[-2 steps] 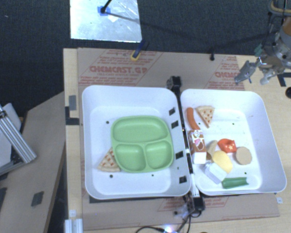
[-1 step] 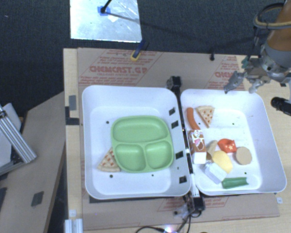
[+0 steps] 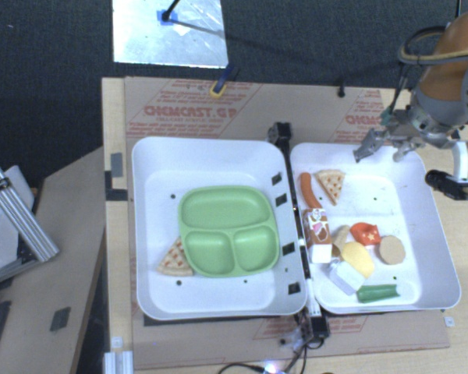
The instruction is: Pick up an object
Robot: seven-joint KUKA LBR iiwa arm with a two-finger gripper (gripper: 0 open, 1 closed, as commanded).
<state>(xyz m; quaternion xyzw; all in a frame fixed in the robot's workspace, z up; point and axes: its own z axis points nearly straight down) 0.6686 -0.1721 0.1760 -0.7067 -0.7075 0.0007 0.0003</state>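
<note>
My gripper (image 3: 381, 151) hangs over the far edge of the right bin (image 3: 421, 201), fingers spread open with nothing between them. Below and to its left lie a pizza slice (image 3: 331, 184) and a sausage (image 3: 306, 189). Further toward the near side sit a red-brown packet (image 3: 317, 226), a white cube (image 3: 321, 252), a red tomato (image 3: 365, 232), a yellow lemon (image 3: 358, 259), a brown round piece (image 3: 391, 249), a white block (image 3: 345, 277) and a green bean pod (image 3: 377, 292).
The left bin (image 3: 152, 170) holds a green divided plate (image 3: 226, 231) with a second pizza slice (image 3: 175, 259) at its near left corner. A black divider (image 3: 290, 209) runs between the bins. A yellow clip (image 3: 218, 89) lies on the cardboard behind.
</note>
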